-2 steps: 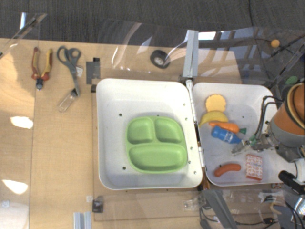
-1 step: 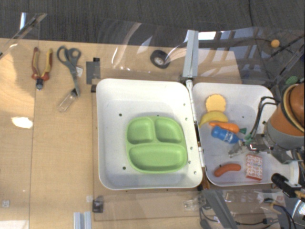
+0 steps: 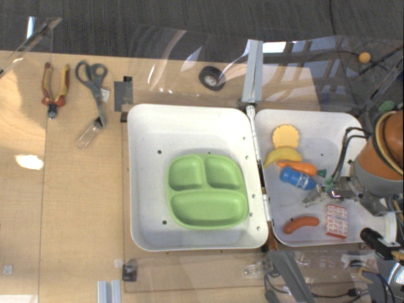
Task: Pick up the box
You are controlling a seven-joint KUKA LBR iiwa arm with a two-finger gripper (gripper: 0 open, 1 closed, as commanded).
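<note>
Crowded in the right bin [image 3: 315,120]: a round yellow disc [image 3: 286,134] at the far side, a yellow banana [image 3: 282,156] just near of it, an orange carrot [image 3: 298,167] touching the banana, then a blue bottle [image 3: 297,178] lying on its side. Nearer still, a reddish-brown sausage [image 3: 301,224], smooth and slightly curved. Holding the left bin [image 3: 142,169], a glossy green divided plate [image 3: 207,190] with three compartments, rounded corners.

On the wooden bench [image 3: 63,201], far left: red-handled pliers [image 3: 53,88], grey scissors [image 3: 93,81], a roll of black tape [image 3: 212,77] farther right.

Lying flat at the near right of the right bin, the box [image 3: 336,220]: small, rectangular, white with a red pattern, just right of the sausage.

Hanging over the bin's middle right, the gripper [image 3: 319,192], metallic, pointing left toward the blue bottle. Cannot tell whether open or closed. Nothing seen between the fingers. Box near and to the right of the fingertips, apart from them, close beside the grey wrist with its orange band [image 3: 386,144].
</note>
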